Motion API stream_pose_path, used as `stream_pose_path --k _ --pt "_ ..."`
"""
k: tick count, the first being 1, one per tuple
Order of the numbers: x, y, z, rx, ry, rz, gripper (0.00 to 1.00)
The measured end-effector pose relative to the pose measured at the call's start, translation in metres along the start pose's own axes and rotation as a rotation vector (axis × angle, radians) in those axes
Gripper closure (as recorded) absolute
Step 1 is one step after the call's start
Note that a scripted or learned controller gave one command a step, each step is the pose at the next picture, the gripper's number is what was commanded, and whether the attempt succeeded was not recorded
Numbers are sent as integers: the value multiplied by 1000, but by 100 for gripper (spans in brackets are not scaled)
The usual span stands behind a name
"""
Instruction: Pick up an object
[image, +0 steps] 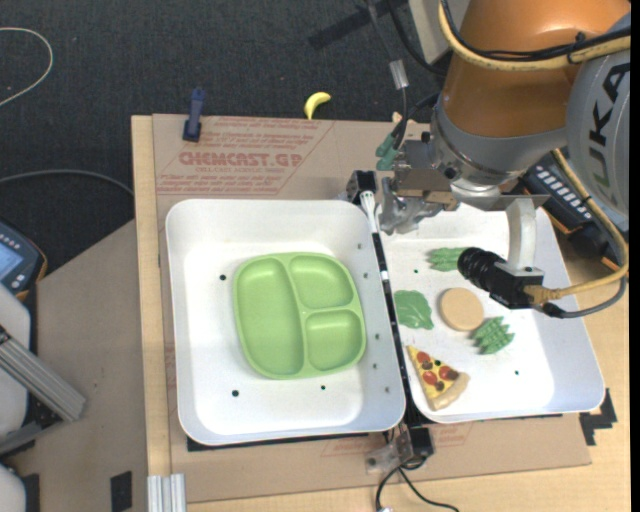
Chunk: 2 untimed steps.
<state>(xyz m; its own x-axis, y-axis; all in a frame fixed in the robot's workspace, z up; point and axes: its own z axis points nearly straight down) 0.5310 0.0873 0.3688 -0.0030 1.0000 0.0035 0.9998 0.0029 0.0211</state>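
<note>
A toy pizza slice, yellow crust with red and dark toppings, lies flat in the right white bin's near-left corner, long axis slanting, tip pointing far-left. The gripper hovers over the far-left corner.

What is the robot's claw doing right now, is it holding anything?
Gripper: above the right bin's far left corner; open or closed cannot be told.

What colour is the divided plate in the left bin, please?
Light green; the divided plate shows clearly in the camera view.
</note>
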Motion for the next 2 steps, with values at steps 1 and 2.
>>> stream_pose_path --k 1,2 --pt "52 -32 52 26 -3 1 100" --pt "-4 -22 191 33 -7 10 100"
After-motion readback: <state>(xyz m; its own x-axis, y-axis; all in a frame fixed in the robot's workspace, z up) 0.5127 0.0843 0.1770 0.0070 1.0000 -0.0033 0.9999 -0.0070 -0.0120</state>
